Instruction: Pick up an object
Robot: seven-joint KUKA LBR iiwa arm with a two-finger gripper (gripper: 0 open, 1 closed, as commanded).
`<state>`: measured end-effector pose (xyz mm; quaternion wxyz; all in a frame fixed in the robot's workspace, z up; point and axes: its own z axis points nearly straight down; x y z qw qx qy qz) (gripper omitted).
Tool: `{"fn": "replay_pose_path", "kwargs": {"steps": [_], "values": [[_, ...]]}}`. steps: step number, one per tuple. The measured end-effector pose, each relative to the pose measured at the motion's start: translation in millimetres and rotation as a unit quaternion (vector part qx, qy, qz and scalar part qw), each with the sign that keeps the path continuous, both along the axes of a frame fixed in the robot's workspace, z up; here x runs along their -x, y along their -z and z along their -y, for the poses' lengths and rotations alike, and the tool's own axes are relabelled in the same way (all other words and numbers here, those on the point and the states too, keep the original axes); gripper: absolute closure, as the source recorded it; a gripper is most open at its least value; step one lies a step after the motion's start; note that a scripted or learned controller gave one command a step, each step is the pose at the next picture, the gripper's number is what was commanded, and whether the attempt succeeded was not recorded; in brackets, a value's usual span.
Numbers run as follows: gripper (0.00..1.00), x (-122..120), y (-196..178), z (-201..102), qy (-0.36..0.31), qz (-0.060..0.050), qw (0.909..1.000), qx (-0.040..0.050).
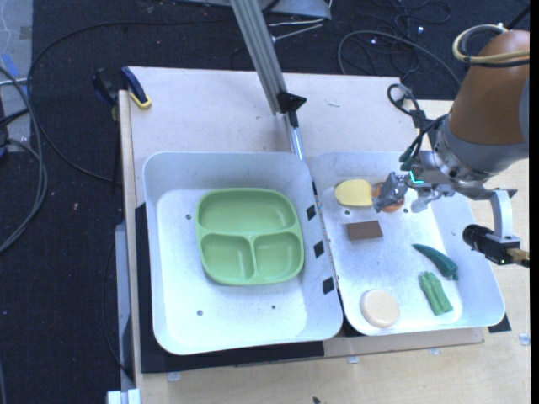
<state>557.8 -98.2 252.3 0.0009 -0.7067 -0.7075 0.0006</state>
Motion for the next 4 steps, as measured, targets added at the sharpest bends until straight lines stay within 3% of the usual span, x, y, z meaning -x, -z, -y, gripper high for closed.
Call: {"fn": "replay_pose_path", "kwargs": {"steps": [1, 4], "values": [[0.0, -0.4, -0.6, 0.1, 0.0, 0.001, 1.0, 0.0001], [0.0, -1.0, 155.4, 2.9, 0.002, -0.002, 1.0, 0.0002]]}}
